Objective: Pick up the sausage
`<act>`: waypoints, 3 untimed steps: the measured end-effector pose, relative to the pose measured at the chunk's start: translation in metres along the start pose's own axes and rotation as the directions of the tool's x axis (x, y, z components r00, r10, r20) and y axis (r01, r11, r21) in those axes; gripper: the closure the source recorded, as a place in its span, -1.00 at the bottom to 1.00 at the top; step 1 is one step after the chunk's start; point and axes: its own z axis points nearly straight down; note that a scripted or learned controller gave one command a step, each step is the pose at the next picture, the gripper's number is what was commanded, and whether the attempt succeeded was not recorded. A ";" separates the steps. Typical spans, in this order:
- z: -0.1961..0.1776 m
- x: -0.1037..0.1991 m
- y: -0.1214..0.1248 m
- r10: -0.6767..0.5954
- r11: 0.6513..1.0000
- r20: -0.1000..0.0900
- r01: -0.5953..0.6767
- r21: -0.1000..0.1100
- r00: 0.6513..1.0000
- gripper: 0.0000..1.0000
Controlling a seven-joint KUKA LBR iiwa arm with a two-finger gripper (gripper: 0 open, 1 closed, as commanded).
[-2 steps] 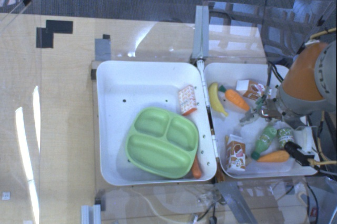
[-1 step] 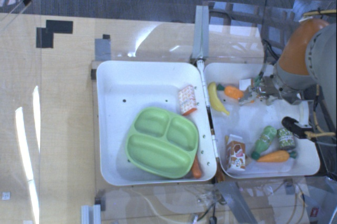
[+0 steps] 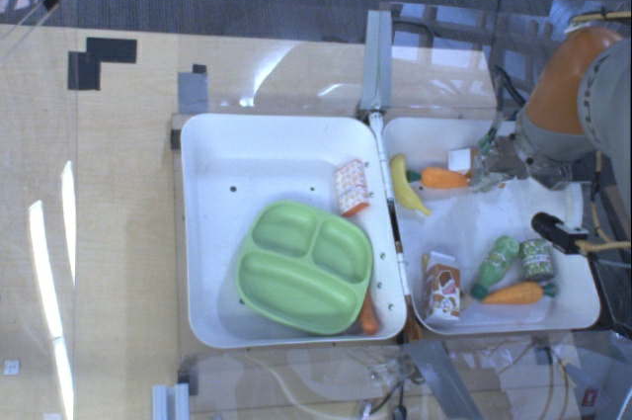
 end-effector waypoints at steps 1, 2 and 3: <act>0.000 0.000 0.000 0.000 1.000 0.000 0.000 0.001 1.000 -1.00; -0.013 0.001 0.003 -0.008 1.000 0.003 0.008 -0.007 1.000 1.00; -0.013 0.001 0.003 -0.009 1.000 0.003 0.009 -0.007 1.000 -1.00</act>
